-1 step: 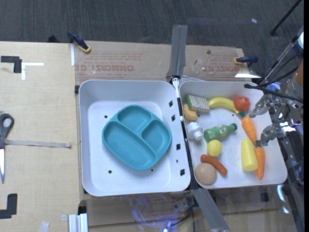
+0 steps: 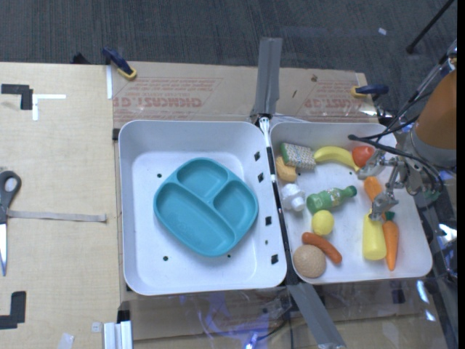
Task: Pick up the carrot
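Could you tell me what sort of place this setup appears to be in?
Probably a robotics lab bench, not a kitchen: two white bins sit on clamped cardboard, the food such as the carrot looks like plastic toys, and scissors lie on the benchtop.

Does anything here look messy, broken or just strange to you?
Nothing looks spilled or broken. The blue plate sits skewed in the left bin, and the toy food lies jumbled in the right bin, the carrot beside the gripper.

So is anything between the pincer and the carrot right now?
Nothing visible. The pincer hangs just above the carrot's top end at the right bin's right side. The yellow bottle lies close alongside the carrot on its left, crowding that side.
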Action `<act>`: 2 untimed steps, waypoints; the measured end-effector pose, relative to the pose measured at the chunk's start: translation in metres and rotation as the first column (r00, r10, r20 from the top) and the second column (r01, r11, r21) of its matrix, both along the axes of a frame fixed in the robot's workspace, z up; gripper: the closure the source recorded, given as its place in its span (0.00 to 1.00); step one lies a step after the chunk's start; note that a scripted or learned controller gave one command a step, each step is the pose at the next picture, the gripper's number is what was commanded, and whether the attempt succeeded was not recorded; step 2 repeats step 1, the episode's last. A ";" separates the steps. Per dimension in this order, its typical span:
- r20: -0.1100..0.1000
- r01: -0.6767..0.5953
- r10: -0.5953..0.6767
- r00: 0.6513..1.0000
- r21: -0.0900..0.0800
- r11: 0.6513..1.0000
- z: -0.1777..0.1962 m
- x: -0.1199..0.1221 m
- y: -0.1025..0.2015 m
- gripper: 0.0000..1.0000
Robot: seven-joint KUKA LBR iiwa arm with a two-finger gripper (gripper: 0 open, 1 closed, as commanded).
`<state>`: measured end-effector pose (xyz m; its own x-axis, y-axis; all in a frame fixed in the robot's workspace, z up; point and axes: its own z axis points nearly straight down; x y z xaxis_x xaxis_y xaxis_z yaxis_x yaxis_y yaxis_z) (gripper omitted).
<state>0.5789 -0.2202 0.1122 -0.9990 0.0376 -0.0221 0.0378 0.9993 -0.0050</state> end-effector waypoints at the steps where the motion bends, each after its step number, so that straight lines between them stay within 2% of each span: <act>1: 0.004 -0.004 0.004 1.000 -0.001 1.000 0.011 0.002 0.002 1.00; 2: 0.004 -0.004 0.004 1.000 -0.001 1.000 0.011 0.002 0.002 1.00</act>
